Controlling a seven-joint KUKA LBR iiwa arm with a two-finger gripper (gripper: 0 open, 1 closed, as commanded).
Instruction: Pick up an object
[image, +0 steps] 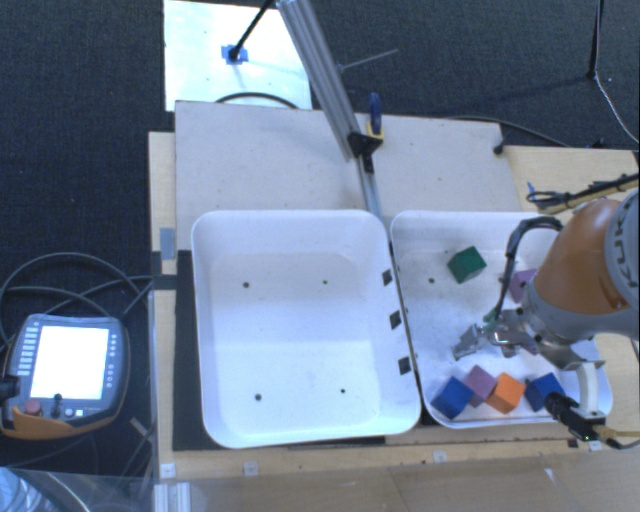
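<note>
My gripper hangs over the middle of the right bin, open, with nothing between its fingers. A green block lies toward the far side of that bin, apart from the gripper. Along the near wall sit a blue block, a purple block, an orange block and a second blue block. Another purple block is partly hidden behind the arm's wrist.
The left bin stands beside the right one, the two sharing a raised divider. A slanted metal pole crosses above the bench's far side. A teach pendant lies on the floor at the left.
</note>
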